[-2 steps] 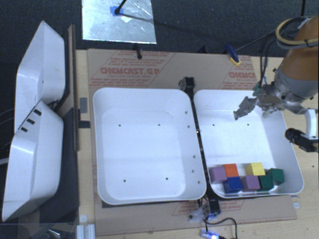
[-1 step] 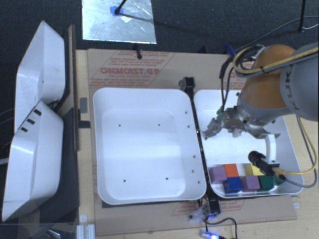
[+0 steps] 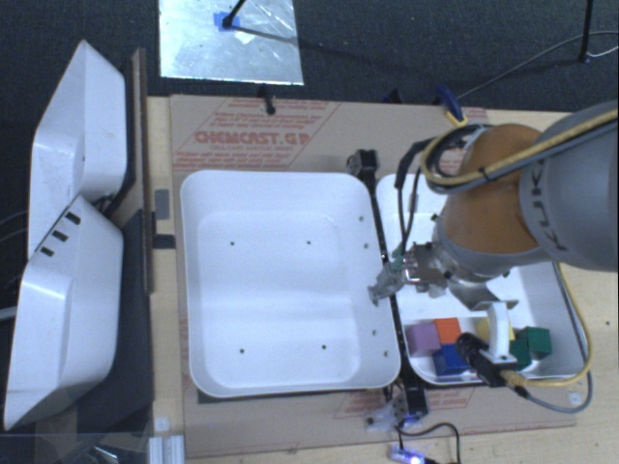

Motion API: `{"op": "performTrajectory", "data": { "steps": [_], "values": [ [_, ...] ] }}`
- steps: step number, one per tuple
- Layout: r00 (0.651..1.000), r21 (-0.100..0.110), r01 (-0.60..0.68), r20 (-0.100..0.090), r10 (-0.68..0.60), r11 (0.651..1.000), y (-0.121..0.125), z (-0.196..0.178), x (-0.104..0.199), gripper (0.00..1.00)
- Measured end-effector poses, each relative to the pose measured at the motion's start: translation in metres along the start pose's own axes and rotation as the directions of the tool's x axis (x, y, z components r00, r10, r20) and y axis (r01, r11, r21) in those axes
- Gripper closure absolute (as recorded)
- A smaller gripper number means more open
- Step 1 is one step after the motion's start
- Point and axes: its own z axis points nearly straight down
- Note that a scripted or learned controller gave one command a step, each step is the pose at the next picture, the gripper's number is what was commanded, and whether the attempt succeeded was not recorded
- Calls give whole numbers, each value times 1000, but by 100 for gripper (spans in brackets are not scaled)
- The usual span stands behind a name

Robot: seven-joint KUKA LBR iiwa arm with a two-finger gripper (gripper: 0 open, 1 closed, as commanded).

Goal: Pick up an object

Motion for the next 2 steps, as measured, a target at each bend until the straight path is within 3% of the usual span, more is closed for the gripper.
{"op": "performTrajectory", "data": {
  "steps": [1,2],
  "values": [
    [1000,-2,2,0,-2,1000,20,0,64,0],
    [1000,-2,-5,1,5,1000,20,-10,60,100]
  ]
}}
